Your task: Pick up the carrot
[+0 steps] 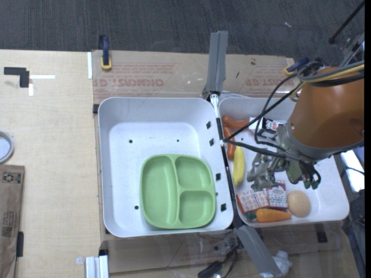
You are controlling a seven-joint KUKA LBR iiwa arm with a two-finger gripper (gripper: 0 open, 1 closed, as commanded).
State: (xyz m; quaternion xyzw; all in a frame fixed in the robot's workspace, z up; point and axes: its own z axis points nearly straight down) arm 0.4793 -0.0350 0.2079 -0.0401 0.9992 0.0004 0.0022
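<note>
An orange carrot [272, 215] lies along the near wall of the right bin [342, 213], just left of a tan round item [298, 203]. My gripper [264, 175] hangs over the middle of that bin, above and a little behind the carrot, over a red-and-white packet [261, 200]. Nothing shows between its tips. The orange-banded wrist [324, 112] hides the bin's back right part.
A yellow banana [238, 165] lies along the right bin's left wall, with orange-red long pieces [232, 133] behind it. The left bin [110, 155] holds a green divided plate [177, 191]. Black cables [272, 106] loop across the back of the right bin.
</note>
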